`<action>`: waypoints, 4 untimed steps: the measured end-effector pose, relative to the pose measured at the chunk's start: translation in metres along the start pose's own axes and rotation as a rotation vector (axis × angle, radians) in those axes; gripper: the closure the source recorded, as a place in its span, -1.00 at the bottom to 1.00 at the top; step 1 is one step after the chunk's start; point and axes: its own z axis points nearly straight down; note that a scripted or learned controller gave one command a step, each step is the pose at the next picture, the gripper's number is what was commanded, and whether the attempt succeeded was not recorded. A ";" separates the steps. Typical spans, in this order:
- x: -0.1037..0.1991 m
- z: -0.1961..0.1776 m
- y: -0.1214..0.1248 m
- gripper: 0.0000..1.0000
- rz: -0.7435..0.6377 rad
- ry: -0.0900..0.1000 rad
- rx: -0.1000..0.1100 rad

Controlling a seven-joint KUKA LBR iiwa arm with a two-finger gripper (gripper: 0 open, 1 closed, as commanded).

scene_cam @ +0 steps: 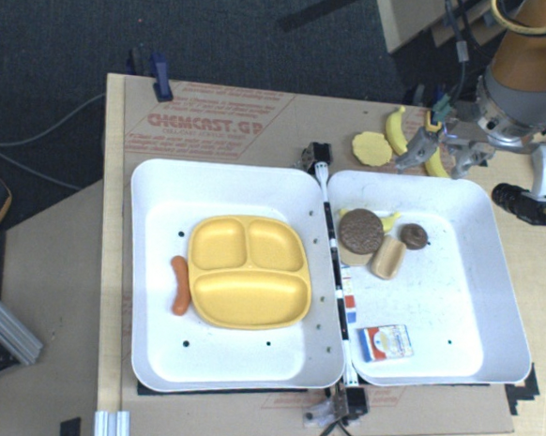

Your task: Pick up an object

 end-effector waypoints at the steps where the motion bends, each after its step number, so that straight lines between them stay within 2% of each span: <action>1: -0.095 0.136 -0.013 -1.00 0.009 -0.001 0.012; 2: -0.024 0.175 -0.027 -1.00 -0.004 0.004 0.006; 3: -0.057 0.176 0.006 -1.00 -0.005 0.002 0.025; 4: -0.002 0.172 0.010 -1.00 -0.004 0.001 0.001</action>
